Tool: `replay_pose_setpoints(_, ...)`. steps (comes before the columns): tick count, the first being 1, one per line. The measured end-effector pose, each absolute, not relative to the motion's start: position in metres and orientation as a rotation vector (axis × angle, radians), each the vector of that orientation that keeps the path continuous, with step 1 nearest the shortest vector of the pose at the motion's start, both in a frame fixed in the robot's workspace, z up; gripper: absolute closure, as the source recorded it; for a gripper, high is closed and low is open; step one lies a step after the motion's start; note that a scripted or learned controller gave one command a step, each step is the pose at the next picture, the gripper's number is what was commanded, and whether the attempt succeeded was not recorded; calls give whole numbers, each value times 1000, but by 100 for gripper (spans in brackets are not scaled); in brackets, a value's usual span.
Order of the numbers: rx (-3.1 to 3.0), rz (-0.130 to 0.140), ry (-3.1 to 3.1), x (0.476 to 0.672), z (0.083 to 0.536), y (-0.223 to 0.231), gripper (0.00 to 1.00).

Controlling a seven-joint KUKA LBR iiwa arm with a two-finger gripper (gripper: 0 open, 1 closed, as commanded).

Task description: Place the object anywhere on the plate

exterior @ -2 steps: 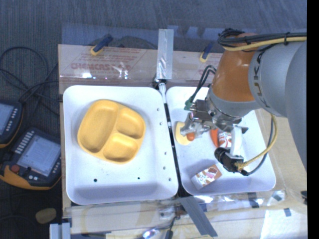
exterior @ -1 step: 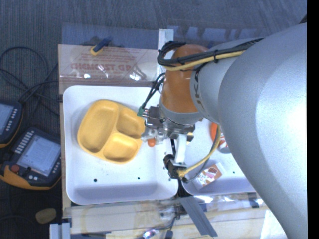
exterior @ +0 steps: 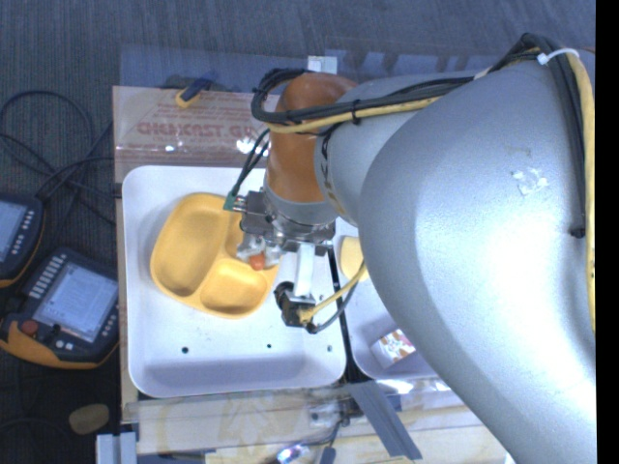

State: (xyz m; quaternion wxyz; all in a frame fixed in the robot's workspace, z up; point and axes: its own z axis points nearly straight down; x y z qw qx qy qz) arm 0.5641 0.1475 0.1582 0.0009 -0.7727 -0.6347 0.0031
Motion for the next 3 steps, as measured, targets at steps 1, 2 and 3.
replay_pose_setpoints(1, -2425, 19, -1994, 563, 166, 147, 100)
replay_pose_setpoints(2, -2423, 27, -1993, 563, 173, 147, 100)
replay_pose_setpoints(3, -2424, 27, -1993, 563, 173, 147, 0)
